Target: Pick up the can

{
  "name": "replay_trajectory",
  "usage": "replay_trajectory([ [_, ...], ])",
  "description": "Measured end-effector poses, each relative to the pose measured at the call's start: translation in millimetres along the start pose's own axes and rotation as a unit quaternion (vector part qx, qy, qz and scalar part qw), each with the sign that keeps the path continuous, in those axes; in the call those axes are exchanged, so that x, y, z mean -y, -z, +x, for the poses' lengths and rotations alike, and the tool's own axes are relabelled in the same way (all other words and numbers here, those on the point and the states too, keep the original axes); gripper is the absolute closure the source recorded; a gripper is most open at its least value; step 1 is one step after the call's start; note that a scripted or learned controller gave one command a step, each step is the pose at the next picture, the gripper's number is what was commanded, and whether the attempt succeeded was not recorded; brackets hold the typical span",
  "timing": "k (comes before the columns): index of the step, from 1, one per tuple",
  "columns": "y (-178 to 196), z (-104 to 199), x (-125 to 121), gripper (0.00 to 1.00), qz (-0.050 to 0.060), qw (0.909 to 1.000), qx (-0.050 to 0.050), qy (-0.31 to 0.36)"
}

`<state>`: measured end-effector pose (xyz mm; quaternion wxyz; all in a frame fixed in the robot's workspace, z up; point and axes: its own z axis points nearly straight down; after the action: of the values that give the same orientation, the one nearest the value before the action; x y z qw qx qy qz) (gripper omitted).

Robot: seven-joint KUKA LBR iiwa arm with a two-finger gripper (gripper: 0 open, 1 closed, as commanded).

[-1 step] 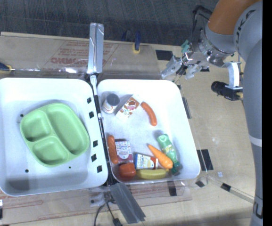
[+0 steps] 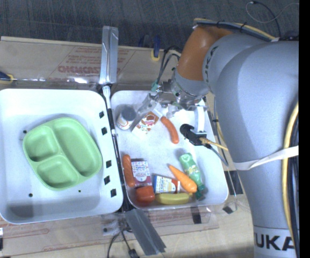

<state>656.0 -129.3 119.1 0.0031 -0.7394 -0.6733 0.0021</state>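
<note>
Flanking cardboard-backed bench (image 2: 47, 58), two white bins (image 2: 15, 160); can (image 2: 125, 115) upright in right bin.

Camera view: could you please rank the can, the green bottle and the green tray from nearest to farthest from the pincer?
From the pincer:
1. Can, just left, right bin's top-left corner.
2. Green bottle, lower right, same bin.
3. Green tray, in the left bin.
</note>
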Motion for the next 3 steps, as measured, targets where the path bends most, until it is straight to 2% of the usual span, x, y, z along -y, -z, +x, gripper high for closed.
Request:
replay_trajectory([
  [1, -29, 33, 3, 0.00, 0.001, 0.9733, 0.000, -0.229],
  [2, -22, 32, 5, 1.00, 0.007, 0.9737, 0.001, -0.228],
  [3, 70, 105, 10, 1.00, 0.000, 0.9333, 0.000, -0.359],
])
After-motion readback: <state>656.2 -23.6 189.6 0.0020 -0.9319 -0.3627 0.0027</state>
